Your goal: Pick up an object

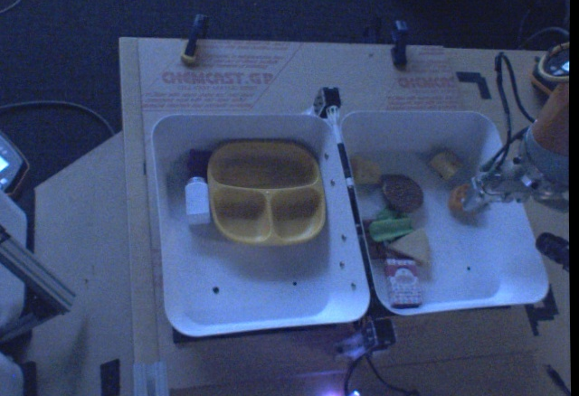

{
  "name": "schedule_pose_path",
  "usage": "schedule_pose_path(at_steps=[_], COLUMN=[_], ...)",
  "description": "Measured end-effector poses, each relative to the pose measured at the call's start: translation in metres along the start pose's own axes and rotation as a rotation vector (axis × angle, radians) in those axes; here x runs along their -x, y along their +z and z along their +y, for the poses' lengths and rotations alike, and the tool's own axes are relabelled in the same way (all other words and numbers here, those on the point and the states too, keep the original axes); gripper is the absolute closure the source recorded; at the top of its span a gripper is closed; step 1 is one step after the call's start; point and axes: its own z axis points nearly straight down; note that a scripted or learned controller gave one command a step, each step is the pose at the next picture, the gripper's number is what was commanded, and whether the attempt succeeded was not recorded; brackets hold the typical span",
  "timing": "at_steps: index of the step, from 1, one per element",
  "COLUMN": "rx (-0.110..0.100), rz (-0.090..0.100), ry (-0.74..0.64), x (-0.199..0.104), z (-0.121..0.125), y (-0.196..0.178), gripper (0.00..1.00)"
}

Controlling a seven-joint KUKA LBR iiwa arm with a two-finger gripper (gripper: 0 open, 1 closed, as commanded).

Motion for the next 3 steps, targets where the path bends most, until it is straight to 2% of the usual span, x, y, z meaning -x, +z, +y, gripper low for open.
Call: schedule_pose_path(at_steps=[2, 3], rx=[0.001, -0.001], rz=[0.000, 0.002], ry=[-0.003, -0.007], x=[0.001, -0.051], z=[0.001, 0.022], y=[-0.077, -0.086], gripper=[1.00, 1.00])
